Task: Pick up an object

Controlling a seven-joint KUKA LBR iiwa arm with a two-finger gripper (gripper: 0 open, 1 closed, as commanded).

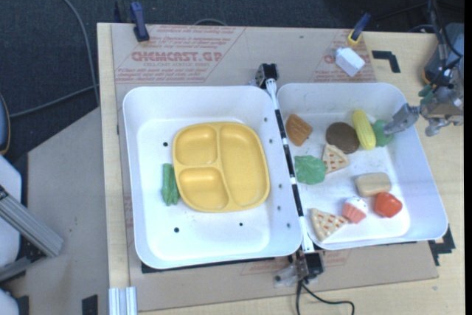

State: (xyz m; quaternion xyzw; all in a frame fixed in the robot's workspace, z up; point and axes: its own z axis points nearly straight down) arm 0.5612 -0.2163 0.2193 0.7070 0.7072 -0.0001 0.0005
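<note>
Corn cob (pixel 363 129) sat by the pincer (pixel 402 118), grip state unclear; packed neighbours like the brown patty (pixel 342 136) could've gotten nudged.

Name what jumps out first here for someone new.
The yellow divided plate in the left bin, with a green pod beside it. Then the toy food crowding the right bin: corn, tomato, pizza slices. The gripper sits at that bin's far right edge.

toy foods, among them a yellow corn cob (pixel 363 129), lie scattered in the right bin (pixel 420 158).
</note>
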